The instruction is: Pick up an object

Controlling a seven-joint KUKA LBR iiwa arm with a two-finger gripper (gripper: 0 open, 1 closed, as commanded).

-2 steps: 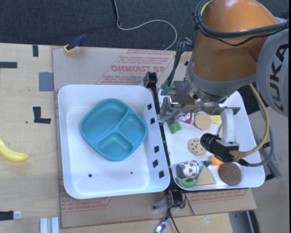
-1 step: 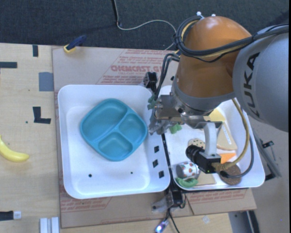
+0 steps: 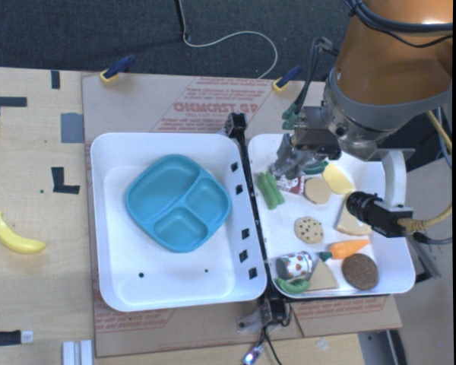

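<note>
Arm enters from upper right of frame, orange band and grey wrist filling that corner. Gripper (image 3: 289,169) is down in the upper-left part of the right bin (image 3: 395,284), just right of the divider between the bins. Its tips sit in a tight cluster of items there; from this angle it can't be told how the gripper is set or whether it has anything. It looks to be touching or right above a small red-and-white item (image 3: 292,184), with the green bean pod (image 3: 270,190) just beside it to the left.

Rest of the right bin:
- round tan cookie-like disc (image 3: 317,191) and a pale yellow lemon-shaped piece (image 3: 337,179), right of the gripper
- chocolate-chip cookie (image 3: 309,230) mid-bin
- pale wedge (image 3: 352,223), partly covered by a black cylindrical part (image 3: 371,208) of the rig
- orange carrot (image 3: 348,247) below that
- dark brown round patty (image 3: 360,271) at lower right
- small white-and-red can-like item (image 3: 295,265), a green piece (image 3: 292,285) and a tan slice (image 3: 324,278) along the bottom edge

Left bin (image 3: 106,280) holds a blue sectioned plate (image 3: 178,202), lying flat, centre of that bin.

On the bench at far left: a yellow banana (image 3: 17,236), well apart from both bins.
</note>
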